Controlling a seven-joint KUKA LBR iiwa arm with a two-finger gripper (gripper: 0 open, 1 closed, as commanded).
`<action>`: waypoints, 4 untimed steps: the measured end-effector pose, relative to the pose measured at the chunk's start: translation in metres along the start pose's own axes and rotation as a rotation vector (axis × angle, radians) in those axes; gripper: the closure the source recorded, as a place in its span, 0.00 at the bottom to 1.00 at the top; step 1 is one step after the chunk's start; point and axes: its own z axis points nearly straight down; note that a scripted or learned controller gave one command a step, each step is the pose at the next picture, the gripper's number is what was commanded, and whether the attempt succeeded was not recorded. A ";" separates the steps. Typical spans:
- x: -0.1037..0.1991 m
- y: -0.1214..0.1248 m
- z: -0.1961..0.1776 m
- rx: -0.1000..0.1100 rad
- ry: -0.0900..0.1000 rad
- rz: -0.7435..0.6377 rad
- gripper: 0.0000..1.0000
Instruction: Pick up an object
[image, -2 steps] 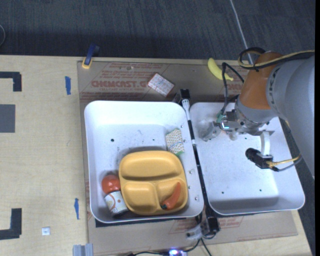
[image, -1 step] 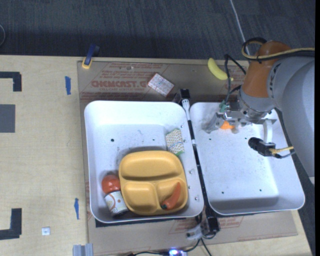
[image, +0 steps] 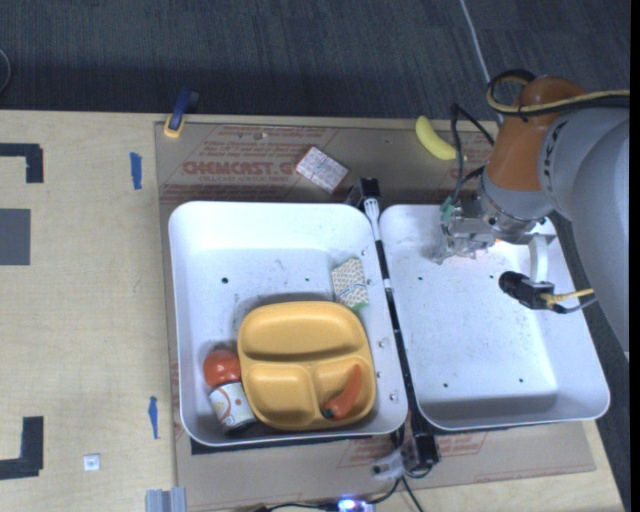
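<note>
Bench (image: 80, 300): pale wood-tone top with black square marks and short blue tape strips at the left; dark carpeted floor (image: 300, 50) beyond its far edge. A brown printed cardboard sheet (image: 250, 160) lies under both bins.

Arm (image: 590, 160): grey, orange band above the wrist, reaching in from the right with cables looped around it.

Left bin (image: 190, 300): white, scuffed floor. It contains a yellow compartment tray (image: 300, 365) toward the near side, with an orange carrot-shaped piece (image: 343, 395) lying in its near right compartment. Just left of the tray, touching it, a small container with an orange top (image: 225, 385). A patterned green packet (image: 349, 281) lies at the tray's far right corner.

Right bin (image: 480, 380): white, speckled floor.

Claw (image: 462, 240): low over the far left part of the right bin; whether its fingers are apart or together I cannot tell.

Outside the bins, on the cardboard: a yellow banana-shaped item (image: 435, 138) and a small printed card (image: 321, 168).
</note>
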 end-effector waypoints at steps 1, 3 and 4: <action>-0.004 -0.100 -0.114 -0.016 -0.003 0.000 1.00; -0.018 -0.037 0.008 -0.021 -0.005 -0.001 0.00; 0.020 -0.024 0.009 -0.020 -0.004 -0.002 0.00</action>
